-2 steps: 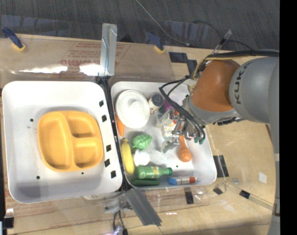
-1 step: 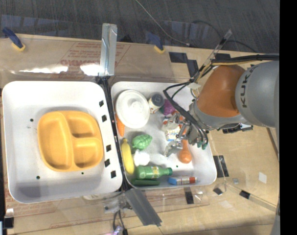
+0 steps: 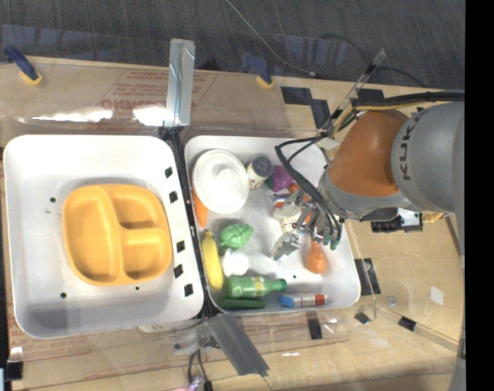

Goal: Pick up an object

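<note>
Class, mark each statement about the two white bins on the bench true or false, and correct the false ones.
1. The yellow divided plastic tray lies in the left white bin. True.
2. The green plastic bottle stands upright. False: it lies on its side.
3. The gripper is over the left bin. False: it is over the right white bin.
4. The white round bowl is in the right bin. True.
</note>
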### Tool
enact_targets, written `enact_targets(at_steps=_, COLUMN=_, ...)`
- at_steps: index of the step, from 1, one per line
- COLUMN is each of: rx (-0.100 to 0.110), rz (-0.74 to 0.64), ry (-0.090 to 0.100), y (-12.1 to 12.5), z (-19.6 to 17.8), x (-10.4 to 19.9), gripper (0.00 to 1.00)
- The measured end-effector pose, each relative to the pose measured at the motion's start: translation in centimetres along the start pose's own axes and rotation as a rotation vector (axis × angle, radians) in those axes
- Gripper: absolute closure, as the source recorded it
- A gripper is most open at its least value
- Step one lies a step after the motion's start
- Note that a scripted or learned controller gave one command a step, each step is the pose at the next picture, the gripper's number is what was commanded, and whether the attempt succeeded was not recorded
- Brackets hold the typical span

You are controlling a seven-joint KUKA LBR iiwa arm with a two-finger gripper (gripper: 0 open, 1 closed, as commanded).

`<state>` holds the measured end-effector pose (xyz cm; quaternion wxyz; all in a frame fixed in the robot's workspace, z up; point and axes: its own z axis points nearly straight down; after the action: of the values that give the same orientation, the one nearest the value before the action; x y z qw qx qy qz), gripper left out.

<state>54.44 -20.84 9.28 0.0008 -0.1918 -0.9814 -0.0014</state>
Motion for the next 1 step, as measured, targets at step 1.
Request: enact_targets(at_steps=1, rx=-0.002, rz=0.17, ry=-0.018, y=-2.05, z=-0.33, x=5.11, gripper=0.0)
